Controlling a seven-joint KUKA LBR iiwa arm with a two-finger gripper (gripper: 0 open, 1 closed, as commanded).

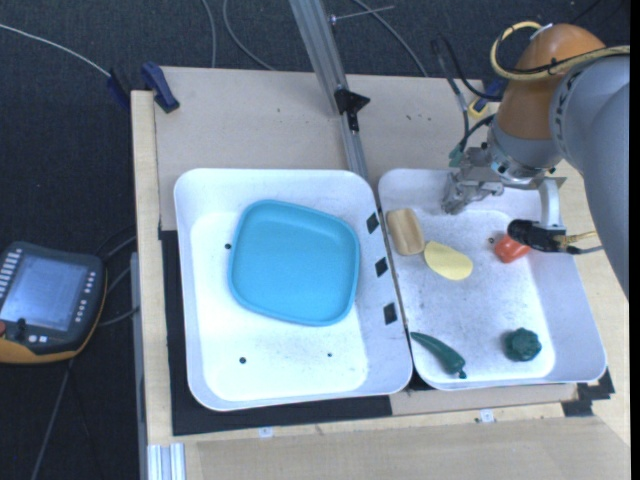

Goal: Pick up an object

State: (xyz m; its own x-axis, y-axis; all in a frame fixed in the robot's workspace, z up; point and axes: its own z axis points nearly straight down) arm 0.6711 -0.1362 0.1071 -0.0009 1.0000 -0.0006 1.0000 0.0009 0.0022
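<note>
Gripper (pixel 462 196) low over right bin's (pixel 570 298) rear; grip state indiscernible. Best centred above bread (pixel 405 231) or lemon (pixel 448 261) before descending, clear of wall.

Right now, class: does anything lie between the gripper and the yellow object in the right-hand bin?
Nothing visible does. The gripper hangs over the far part of the right bin, and bare bin floor runs from it to the yellow object. The tan block lies off to one side.
</note>
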